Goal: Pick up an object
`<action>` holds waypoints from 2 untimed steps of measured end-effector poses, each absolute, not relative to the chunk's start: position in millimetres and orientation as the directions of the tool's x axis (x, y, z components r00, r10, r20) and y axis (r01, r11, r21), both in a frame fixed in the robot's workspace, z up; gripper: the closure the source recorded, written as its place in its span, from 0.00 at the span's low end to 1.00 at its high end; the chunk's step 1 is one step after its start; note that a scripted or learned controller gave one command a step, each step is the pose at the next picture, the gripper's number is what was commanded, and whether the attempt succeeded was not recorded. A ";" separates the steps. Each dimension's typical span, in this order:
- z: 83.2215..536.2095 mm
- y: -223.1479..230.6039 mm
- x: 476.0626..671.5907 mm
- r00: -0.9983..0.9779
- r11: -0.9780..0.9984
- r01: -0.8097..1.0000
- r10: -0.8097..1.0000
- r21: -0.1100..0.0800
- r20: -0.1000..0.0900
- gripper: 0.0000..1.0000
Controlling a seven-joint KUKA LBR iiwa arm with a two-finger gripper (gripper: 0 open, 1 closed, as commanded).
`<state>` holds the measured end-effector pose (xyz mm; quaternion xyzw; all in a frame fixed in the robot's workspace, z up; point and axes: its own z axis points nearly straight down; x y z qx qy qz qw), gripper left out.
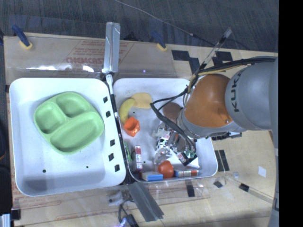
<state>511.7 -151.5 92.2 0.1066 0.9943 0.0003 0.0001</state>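
From the camera above, the surface (57,51) carries two white bins side by side. The left bin (28,174) holds a green divided plate (68,121) lying flat toward its far side. The arm (227,103) reaches in from the right over the right bin (208,160), its orange band above the wrist. The jaws (170,143) hang low over the middle of that bin, among cables and metal parts; whether they are wide, narrow or holding anything cannot be told. In the right bin, a banana (127,107) lies at the far left corner, with an orange cup (131,126) just near of it. A red ball (165,168) sits near the front wall, beside a blue block (151,176) on its left and a marker (185,173) on its right. A small bottle (138,156) lies by the left wall.
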 end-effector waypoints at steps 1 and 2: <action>102.8 -150.2 513.7 -0.979 0.979 0.204 0.204 0.001 -0.003 1.00; 91.5 -114.3 541.2 -0.898 0.898 0.440 0.440 0.001 0.000 1.00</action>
